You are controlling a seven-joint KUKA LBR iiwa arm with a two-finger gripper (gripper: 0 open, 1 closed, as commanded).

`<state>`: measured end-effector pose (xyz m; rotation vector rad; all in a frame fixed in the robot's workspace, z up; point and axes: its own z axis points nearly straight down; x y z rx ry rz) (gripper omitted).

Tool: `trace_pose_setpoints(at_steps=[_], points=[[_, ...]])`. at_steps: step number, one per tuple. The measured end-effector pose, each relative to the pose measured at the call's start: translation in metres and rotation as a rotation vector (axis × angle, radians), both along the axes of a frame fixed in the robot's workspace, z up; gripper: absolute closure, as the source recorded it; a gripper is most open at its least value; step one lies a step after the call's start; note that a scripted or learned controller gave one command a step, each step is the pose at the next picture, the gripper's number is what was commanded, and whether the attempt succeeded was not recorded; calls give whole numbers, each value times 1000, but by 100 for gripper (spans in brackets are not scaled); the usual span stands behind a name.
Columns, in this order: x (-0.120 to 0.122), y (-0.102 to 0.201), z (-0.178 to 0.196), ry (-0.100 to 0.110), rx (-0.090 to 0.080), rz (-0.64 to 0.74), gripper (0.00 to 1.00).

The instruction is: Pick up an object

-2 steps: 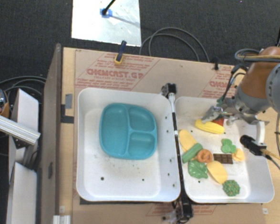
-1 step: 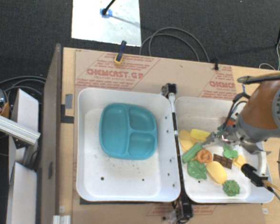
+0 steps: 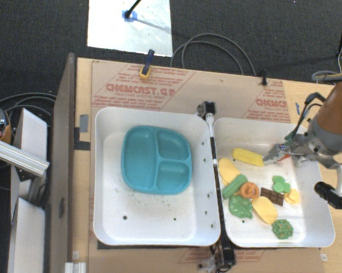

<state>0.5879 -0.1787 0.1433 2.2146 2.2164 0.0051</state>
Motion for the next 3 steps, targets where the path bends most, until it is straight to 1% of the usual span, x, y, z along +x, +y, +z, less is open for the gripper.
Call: trace_pose_setpoints(at_steps=[1,2,3], points=[[53,-29,-58,-2,-1,5,0],[-14,-28,-59,12,5,-2,0],[-41,-13,-59,9,4,-1,0]])
